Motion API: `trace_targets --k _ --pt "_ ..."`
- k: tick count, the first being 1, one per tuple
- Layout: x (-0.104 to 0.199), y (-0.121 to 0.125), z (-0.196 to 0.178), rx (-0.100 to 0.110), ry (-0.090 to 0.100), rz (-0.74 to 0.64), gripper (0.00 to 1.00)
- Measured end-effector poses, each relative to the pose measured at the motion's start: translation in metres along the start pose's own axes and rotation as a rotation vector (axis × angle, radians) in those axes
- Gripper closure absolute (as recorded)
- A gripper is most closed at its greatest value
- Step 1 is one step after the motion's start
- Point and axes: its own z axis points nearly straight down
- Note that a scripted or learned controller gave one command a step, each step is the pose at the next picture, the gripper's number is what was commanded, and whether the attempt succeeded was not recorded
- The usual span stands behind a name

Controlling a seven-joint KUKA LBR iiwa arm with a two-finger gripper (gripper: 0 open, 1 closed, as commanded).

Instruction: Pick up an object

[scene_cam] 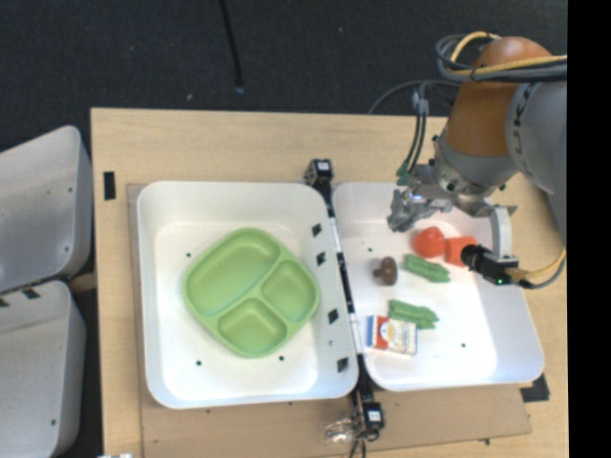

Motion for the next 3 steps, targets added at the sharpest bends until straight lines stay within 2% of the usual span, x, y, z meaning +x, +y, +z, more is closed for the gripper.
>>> trace_targets --k 1,2,3 --pt "-0.003 0.004 -0.065 -0.004 -0.001 0.001 1.0" --pt "0.047 -0.012 -0.05 0.005 0.0 0.0 1.0" --pt "0.103 -0.01 -0.05 0.003 0.002 -0.003 1.0"
